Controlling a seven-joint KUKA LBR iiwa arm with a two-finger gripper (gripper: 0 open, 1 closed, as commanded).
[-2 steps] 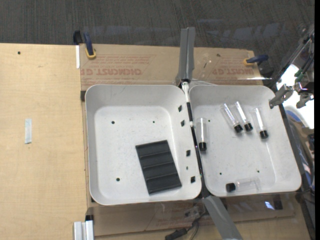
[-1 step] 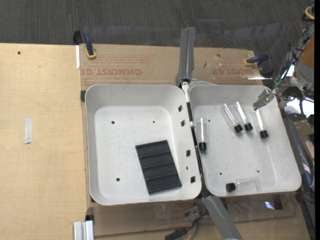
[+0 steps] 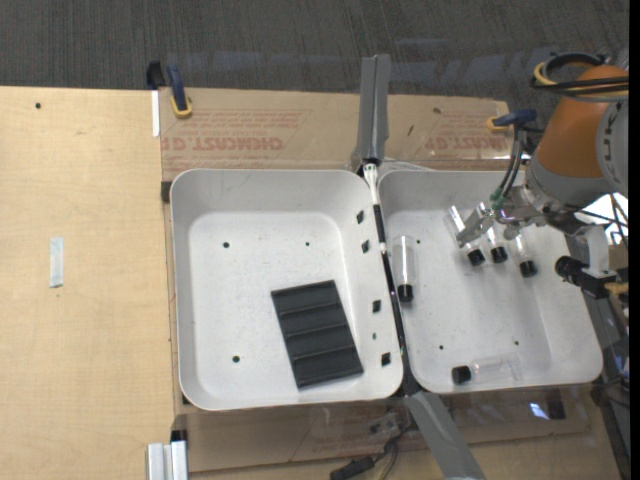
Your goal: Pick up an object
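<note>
Black-tipped fingers [image 3: 499,256] hang over the back of the right bin [image 3: 560,368], spread apart with nothing between them. The gripper [image 3: 486,255] points down and a little leftward, under the grey wrist and orange band.

Nearest choice is a clear marker [image 3: 403,265] with a black cap, lying along the bin's left wall, just beside the divider. It looks light, stiff and smooth, so it may roll or slip; best taken across the barrel at mid-length, though the wall close alongside leaves little room for one finger. A second clear marker [image 3: 487,371] lies near the front rim, cap to the left, with open floor behind it and the rim close in front; I'd judge it the easier pick.

In the left bin [image 3: 190,298] a black ribbed block [image 3: 317,333] lies flat toward the front, well apart from the walls. It looks stiff and heavier, and wide for these fingers; its narrow side would be the place to take it.

Both bins sit on a wooden desk [image 3: 80,368].
</note>
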